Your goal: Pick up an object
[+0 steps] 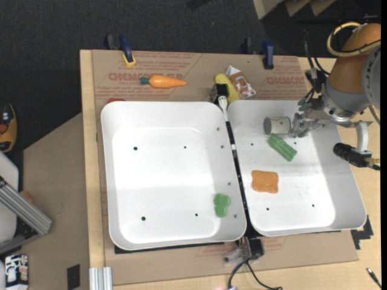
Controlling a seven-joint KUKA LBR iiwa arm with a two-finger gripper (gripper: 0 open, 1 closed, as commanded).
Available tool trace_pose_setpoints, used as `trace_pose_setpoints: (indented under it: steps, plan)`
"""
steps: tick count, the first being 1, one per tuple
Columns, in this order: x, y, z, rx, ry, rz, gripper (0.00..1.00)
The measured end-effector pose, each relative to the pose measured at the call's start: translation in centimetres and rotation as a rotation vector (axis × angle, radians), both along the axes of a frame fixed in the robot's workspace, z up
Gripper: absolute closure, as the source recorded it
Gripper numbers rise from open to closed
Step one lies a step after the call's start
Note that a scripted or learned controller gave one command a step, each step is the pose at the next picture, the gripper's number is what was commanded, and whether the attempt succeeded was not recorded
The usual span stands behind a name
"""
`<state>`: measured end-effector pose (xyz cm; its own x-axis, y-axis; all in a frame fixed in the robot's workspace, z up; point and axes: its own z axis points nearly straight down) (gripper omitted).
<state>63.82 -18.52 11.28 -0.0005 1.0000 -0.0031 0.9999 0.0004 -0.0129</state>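
You see two white bins (pixel 163 125) on a cardboard-covered bench (pixel 199 71), dark carpet (pixel 60 17) behind; the gripper (pixel 300 124) opening is unreadable.

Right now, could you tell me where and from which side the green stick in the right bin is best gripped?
Grip the green stick across its narrow width near the middle, coming straight down from above. It lies flat and slanted on the right bin, long and thin, so fingers should close square to its length. The gripper is beside its upper end, next to the grey can.

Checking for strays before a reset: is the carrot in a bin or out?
Out. The carrot lies on the cardboard behind the left bin, beyond its rim.
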Motion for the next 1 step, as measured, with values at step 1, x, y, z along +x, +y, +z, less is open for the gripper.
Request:
trace_pose_setpoints:
  steps: [1]
  plan:
    - [1.22,6.20,4.02,0.002,-0.019,0.005,1.00]
